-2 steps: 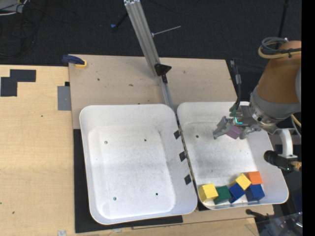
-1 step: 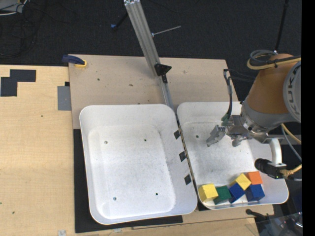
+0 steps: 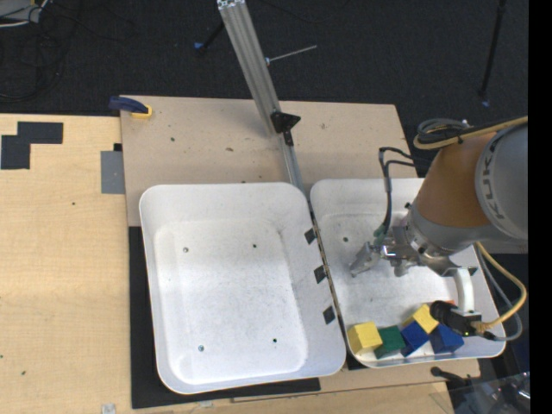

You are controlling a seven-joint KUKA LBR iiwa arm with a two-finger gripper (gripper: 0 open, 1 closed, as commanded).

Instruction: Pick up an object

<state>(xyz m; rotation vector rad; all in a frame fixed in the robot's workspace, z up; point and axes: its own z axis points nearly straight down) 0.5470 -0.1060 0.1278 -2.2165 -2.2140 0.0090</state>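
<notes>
**Reach for a block**

Camera view: the gripper [image 3: 366, 260] hangs over the right bin [image 3: 345, 198] with its fingers spread and nothing between them. The blocks [image 3: 405, 335] sit bunched in the near corner — well apart from it. It should pick the yellow block [image 3: 365, 335] at the edge, come straight down, then squeeze.

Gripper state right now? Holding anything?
Two-finger gripper: open, holding nothing, above the bare floor of the right shallow white bin, apart from the coloured blocks at the bin's near edge.
</notes>
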